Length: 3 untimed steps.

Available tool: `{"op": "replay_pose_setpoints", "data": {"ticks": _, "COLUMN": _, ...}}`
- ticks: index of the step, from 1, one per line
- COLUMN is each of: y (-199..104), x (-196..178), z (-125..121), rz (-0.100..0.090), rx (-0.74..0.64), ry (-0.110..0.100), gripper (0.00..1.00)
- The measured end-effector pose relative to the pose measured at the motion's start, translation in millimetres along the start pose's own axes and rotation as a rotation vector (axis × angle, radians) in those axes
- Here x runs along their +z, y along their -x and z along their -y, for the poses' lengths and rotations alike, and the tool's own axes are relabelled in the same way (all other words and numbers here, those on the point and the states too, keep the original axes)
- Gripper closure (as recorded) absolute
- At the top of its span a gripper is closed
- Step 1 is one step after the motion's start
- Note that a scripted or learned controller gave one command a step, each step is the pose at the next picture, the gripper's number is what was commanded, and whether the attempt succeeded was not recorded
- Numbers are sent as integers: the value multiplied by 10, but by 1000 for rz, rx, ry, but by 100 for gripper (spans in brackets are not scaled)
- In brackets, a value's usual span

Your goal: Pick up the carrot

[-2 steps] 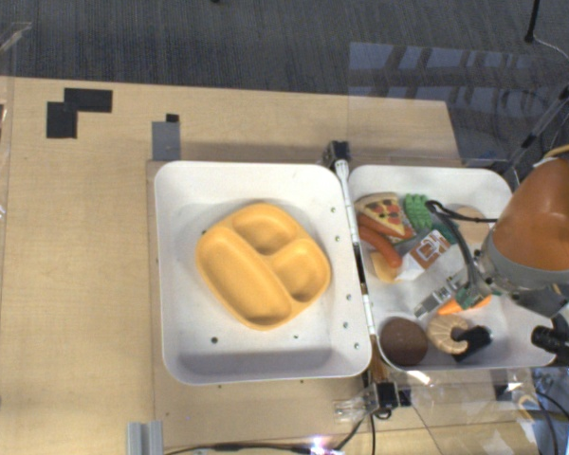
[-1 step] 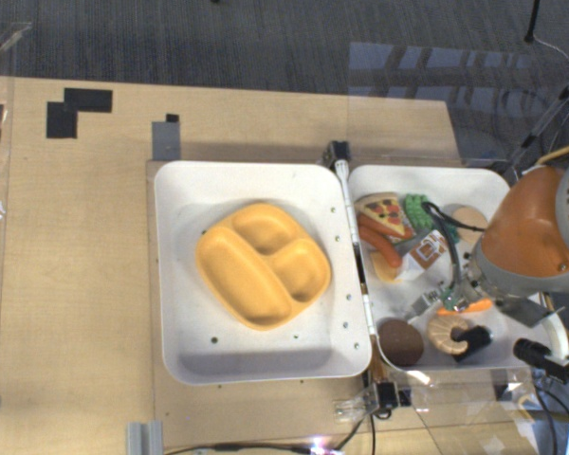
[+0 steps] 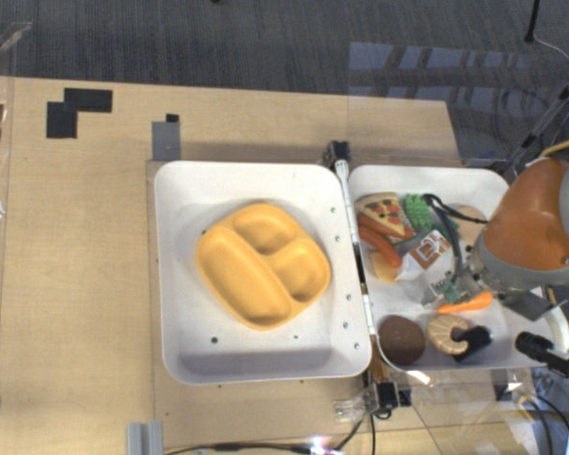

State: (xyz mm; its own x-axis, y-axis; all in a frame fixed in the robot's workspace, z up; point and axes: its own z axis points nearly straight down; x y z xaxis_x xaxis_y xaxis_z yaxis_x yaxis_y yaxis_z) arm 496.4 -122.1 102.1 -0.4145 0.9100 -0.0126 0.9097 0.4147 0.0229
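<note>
The carrot (image 3: 468, 302) is a small orange stick lying across the middle of the right bin (image 3: 493, 186), just above a tan round piece. My gripper (image 3: 458, 288) comes down from the orange-banded wrist on the right and sits directly over the carrot's left part, at or touching it. The wrist body hides how it meets the carrot.
The right bin also holds a pizza slice (image 3: 383, 211), a green item (image 3: 418, 211), a sausage (image 3: 379, 245), a small packet (image 3: 431, 250), a brown ball (image 3: 401, 339), a tan round piece (image 3: 446, 330) and a black item (image 3: 474, 339). A yellow divided plate (image 3: 263, 263) fills the left bin (image 3: 175, 349).
</note>
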Motion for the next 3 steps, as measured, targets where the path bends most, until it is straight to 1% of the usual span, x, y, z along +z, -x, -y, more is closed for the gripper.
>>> {"op": "replay_pose_setpoints", "data": {"ticks": 1, "y": -2, "x": 5, "z": 3, "rz": -1, "rx": 0, "ry": -1, "gripper": 0}}
{"op": "replay_pose_setpoints", "data": {"ticks": 2, "y": 68, "x": 122, "z": 72, "rz": -7, "rx": -327, "ry": -6, "gripper": 0}}
{"op": "replay_pose_setpoints", "data": {"ticks": 3, "y": 75, "x": -1, "z": 31, "rz": -2, "rx": -329, "ry": 2, "gripper": 100}}
